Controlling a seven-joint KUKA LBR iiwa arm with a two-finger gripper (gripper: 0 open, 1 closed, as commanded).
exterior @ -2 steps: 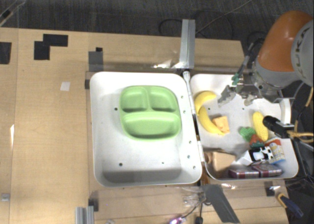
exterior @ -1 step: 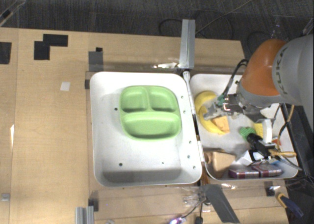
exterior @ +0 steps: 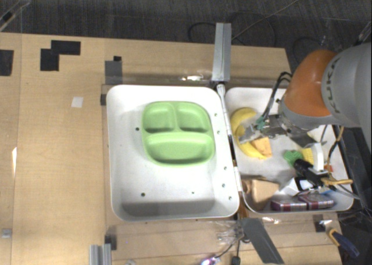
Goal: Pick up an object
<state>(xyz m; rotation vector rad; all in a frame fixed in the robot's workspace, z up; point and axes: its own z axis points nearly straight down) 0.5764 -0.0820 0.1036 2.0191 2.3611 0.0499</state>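
On the wooden bench (exterior: 52,142), the left white bin (exterior: 125,200) holds a green sectioned plastic tray (exterior: 176,132), and in the right bin (exterior: 256,96) my gripper (exterior: 253,132) sits against the yellow banana (exterior: 247,123), grip unclear.

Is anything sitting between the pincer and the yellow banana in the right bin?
Nothing visible. The pincer is already down at the yellow banana in the right bin, with no object between them. The other items lie nearer the bin's front edge; the green tray sits in the left bin.
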